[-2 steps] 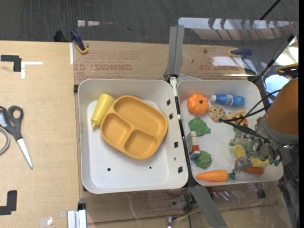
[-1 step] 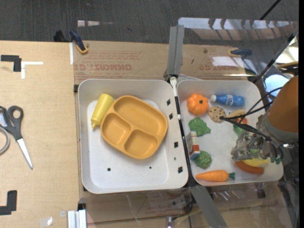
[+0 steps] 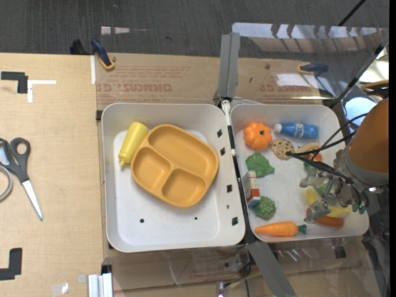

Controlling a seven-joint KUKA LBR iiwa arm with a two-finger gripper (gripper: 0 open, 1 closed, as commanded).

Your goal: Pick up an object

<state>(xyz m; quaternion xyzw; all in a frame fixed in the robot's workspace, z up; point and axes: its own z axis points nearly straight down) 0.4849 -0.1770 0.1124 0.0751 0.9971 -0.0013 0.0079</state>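
My gripper [image 3: 312, 198] hangs low over the right part of the right bin [image 3: 281, 243], with the grey wrist and orange band to its right. Its two metal fingers [image 3: 308, 181] stand apart, open, straddling a yellow toy [image 3: 317, 197] that lies on the bin floor beside a red piece [image 3: 331, 222]. Other items in this bin are an orange pumpkin [image 3: 258, 135], a blue bottle [image 3: 298, 130], a cookie [image 3: 282, 147], a green leaf [image 3: 260, 164], a small red and white carton [image 3: 252, 188], a broccoli [image 3: 266, 207] and a carrot [image 3: 278, 229].
The left bin [image 3: 124, 228] holds a yellow divided plate [image 3: 173, 164] and a yellow squeeze bottle [image 3: 132, 143]. A divider rail [image 3: 230, 159] separates the bins. Scissors [image 3: 21, 172] lie on the wooden bench at far left. Cables [image 3: 328, 142] run across the right bin's upper right.
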